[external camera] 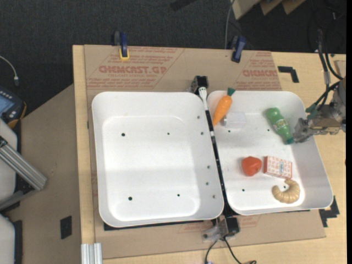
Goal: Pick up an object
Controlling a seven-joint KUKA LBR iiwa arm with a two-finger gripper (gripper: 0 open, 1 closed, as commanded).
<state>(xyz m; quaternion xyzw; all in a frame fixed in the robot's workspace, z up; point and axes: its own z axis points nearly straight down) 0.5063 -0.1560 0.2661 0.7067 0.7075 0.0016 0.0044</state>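
Observation:
The right bin holds several objects. An orange carrot lies at its top left, with a small clear block just below it. A green bottle lies slanted near the right wall. Lower down are a red tomato-like piece, a pink and white box and a tan croissant. My gripper reaches in over the bin's right wall, right beside the bottle's lower end. I see nothing held in it.
The left bin lies beside the right one on a brown cardboard sheet. Two blue clamps grip the sheet's far edge. A black cable runs along the seam between the bins.

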